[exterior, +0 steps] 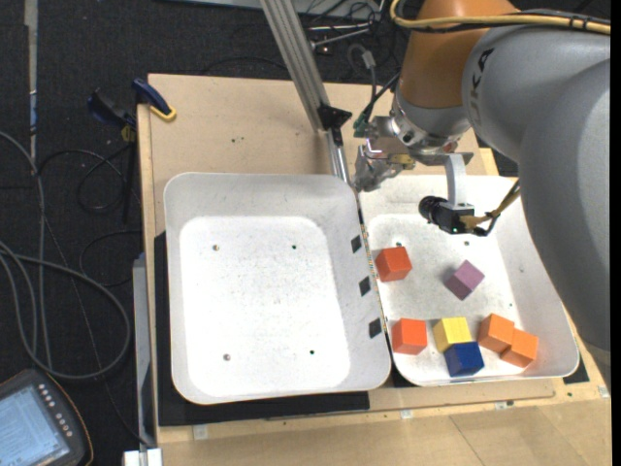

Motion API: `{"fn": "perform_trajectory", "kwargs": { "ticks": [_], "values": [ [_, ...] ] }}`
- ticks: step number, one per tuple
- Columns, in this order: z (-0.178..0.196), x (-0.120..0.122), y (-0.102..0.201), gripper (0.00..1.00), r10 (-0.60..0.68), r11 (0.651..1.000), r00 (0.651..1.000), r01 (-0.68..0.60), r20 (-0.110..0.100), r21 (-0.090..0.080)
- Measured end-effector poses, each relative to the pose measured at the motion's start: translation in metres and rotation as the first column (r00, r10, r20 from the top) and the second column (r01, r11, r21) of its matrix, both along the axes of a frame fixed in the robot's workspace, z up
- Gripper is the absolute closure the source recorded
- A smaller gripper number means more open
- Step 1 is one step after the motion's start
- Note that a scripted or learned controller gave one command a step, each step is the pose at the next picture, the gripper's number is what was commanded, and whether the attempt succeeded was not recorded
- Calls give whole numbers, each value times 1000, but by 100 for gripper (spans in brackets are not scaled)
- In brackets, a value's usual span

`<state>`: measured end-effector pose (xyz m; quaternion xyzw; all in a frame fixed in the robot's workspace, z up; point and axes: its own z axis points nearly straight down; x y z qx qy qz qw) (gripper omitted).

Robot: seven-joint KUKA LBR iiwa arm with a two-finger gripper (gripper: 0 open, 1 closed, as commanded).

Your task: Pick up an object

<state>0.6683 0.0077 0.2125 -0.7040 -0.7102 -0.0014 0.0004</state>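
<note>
Several small blocks lie in the right bin (432,241): an orange cube (393,263) near its left wall, a purple cube (466,280) at mid-right, and along the front an orange cube (409,335), a yellow cube (451,332), a blue cube (465,358) and two orange blocks (509,340) touching each other. My gripper (373,170) hangs over the back left corner of the right bin, well behind the nearest orange cube and apart from every block.
The left bin (257,280) lies beside the right one, their rims meeting at the middle. A slanted metal bar (296,56) runs down to the bins' back junction close to the gripper. Clamps (146,100) sit at the bench's back left corner.
</note>
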Motion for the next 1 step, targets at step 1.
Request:
{"fn": "perform_trajectory", "kwargs": {
  "ticks": [1],
  "values": [
    [0,-8,50,100,-1,1000,1000,1,-3,-1]
  ]
}}
